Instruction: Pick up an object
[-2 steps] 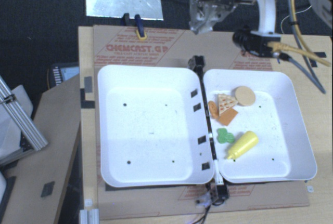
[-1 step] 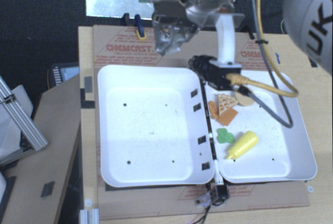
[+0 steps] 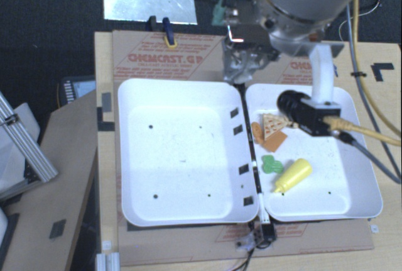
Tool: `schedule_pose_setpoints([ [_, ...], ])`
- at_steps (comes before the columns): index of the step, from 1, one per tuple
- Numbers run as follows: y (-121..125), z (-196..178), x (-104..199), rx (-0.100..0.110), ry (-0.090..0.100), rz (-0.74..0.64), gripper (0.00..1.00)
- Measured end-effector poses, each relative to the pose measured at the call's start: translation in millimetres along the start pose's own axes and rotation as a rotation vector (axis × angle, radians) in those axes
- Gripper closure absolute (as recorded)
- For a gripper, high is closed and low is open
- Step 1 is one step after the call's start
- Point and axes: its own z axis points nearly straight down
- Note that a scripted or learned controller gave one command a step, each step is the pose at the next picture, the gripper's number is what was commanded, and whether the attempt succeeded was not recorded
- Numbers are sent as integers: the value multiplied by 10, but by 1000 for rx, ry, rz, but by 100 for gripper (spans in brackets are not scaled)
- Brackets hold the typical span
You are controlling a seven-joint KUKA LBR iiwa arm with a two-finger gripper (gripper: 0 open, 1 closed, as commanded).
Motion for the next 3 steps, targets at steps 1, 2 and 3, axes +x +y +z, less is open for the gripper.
schedule_pose_setpoints([
  [1, 495, 1197, -88, 10, -5, 1, 100],
  [2, 704, 0, 490, -13, 6, -10, 100],
  [3, 228, -7, -69, -2, 1, 0, 100],
])
